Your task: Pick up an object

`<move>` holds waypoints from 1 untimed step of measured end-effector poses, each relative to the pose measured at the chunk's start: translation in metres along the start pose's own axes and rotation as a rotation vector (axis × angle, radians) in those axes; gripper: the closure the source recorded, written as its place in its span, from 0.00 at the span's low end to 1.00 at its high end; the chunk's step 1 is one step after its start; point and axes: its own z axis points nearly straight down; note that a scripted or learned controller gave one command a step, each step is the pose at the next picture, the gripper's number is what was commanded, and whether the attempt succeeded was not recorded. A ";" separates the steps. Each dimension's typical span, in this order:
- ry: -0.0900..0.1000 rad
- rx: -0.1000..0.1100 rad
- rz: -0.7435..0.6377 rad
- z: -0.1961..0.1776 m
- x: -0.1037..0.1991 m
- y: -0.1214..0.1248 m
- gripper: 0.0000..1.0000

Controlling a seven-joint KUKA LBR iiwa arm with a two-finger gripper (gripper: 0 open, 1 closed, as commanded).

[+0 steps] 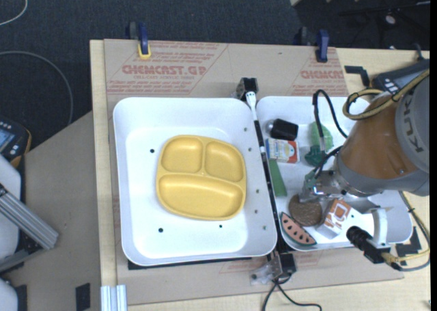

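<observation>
My gripper (314,191) hangs low in the right bin (293,106), just above a brown round cookie-like disc (304,213). Next to the disc lie a watermelon slice (298,230) at the bin's front and a small orange and white box (336,215) to its right. Farther back are a white carton with red and green print (283,151), a black block (284,128) and a green item (319,143), partly hidden by the arm. Nothing can be seen held in the gripper.
The left bin (136,166) holds a yellow divided plate (202,176) in its middle. The grey and orange arm (382,152) covers the right part of the right bin. Blue clamps (143,35) pin the cardboard at the back edge.
</observation>
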 end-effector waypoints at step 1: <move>-0.001 -0.003 0.000 -0.010 0.000 0.001 1.00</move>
